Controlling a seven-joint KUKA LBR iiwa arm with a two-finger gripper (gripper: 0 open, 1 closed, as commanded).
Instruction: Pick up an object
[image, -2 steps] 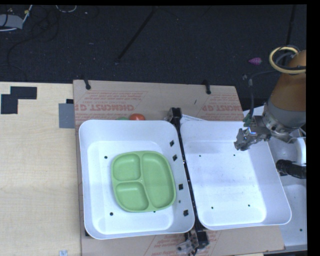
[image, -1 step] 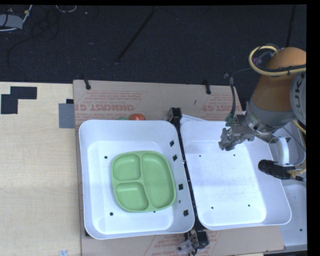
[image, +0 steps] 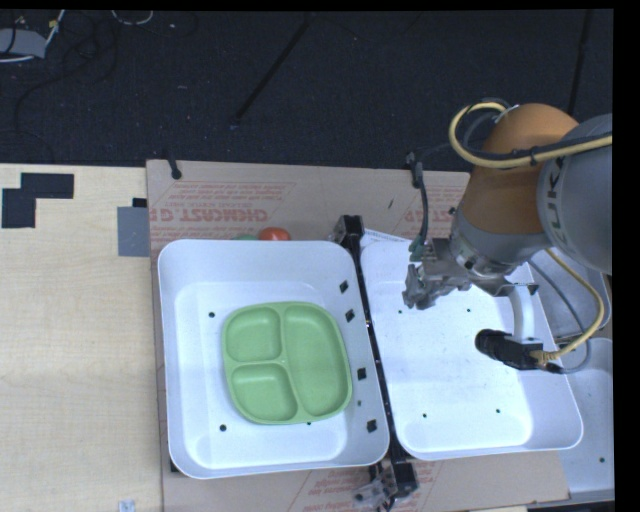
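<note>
Jaws (image: 424, 292) blurred over right bin (image: 480, 420); red object (image: 274, 235) half-hidden behind left bin (image: 190, 300).

Green divided plate (image: 287, 362) in left bin (image: 190, 270), claw (image: 422, 292) over right bin (image: 480, 430), orange-banded arm (image: 520, 170)

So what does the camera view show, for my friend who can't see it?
A grey and orange robot arm's gripper hangs over the right white bin. The left white bin holds a green divided plate.
</note>
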